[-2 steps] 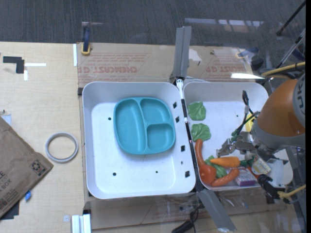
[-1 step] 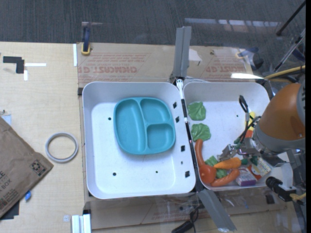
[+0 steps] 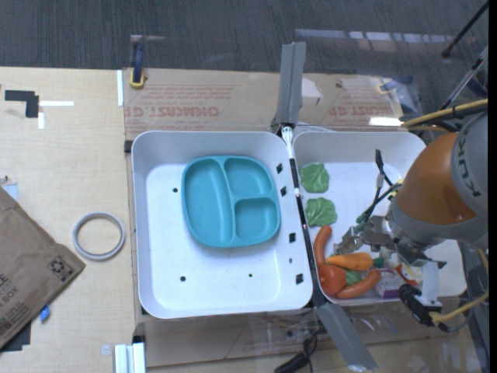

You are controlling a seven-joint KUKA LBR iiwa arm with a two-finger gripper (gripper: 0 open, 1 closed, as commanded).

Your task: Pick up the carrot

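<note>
Bins sat side by side before you: the left white bin [image 3: 151,231] held a teal divided plate [image 3: 231,200], the right white bin [image 3: 349,158] held green leaves [image 3: 314,178], red sausages [image 3: 321,242] and the orange carrot [image 3: 350,261] beside the gripper [image 3: 359,238], whose grip you couldn't tell.

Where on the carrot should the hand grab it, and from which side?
Probably across the carrot's thick middle, coming straight down from above. It lies flat, roughly left to right, in the right bin, with a red sausage at its left tip and red toys crowding below, so a side approach looks blocked.
</note>
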